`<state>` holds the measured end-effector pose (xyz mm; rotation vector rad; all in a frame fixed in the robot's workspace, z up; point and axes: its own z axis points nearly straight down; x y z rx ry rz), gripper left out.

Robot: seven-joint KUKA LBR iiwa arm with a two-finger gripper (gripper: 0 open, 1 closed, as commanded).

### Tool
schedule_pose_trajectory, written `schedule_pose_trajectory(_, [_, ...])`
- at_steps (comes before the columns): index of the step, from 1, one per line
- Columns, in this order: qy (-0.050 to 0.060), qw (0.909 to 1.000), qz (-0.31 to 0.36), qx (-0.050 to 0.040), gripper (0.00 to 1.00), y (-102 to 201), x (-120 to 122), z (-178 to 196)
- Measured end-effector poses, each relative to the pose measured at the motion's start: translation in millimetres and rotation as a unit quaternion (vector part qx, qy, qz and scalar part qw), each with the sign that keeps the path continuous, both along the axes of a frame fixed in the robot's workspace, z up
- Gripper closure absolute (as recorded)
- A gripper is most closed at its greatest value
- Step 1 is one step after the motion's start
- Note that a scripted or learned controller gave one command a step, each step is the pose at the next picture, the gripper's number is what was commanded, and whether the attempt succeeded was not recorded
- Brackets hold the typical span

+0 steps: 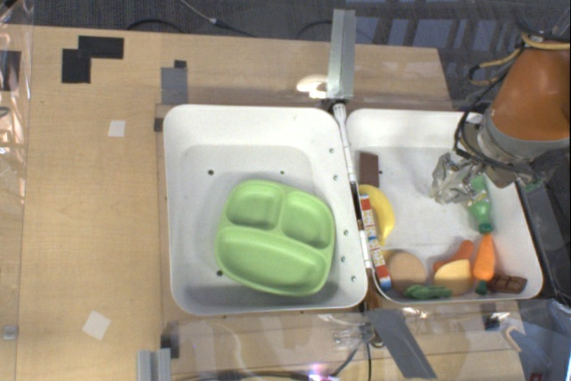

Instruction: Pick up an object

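— Nearest the gripper [459,180]?
— Small green toy [482,211], glossy, lumpy, just beside it on the near side, by the right wall of the right bin [409,145]. Too small to give a long axis with any confidence

— Touching?
— Very close; contact or a gap, impossible to tell

— Open or closed?
— Cannot tell; a tangle of bright metal under the grey wrist, low over the bin floor

— Other pickable things?
— Carrot [484,256], orange, smooth, tapered, long axis running far to near, dark green end at the near wall. Banana [383,211], yellow, curved, lying lengthwise along the divider, ends pointing far and near. Egg [406,268], tan, rounded, matte, in the near left corner. Yellow wedge [454,273] just right of the egg, leaning against the carrot. Green pod [429,290], long and thin, lying crosswise along the near wall

— Anything brown?
— Flat dark bar [368,165] by the divider, beyond the banana; another dark block [509,285] in the near right corner

— And further out?
— Left bin [198,192], white, shallow, rounded corners, holding a lime plate [277,236] of smooth plastic with three compartments, slightly askew. Pale wooden bench [89,219] underneath. Arm [535,94] reaching in from the right, orange band above the wrist
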<state>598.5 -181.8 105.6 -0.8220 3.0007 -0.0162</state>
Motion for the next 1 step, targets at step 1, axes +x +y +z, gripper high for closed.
schedule_pose_trajectory(1, [0.01,0.971,0.239,-0.005,1.0,-0.2,-46.8,97.9])
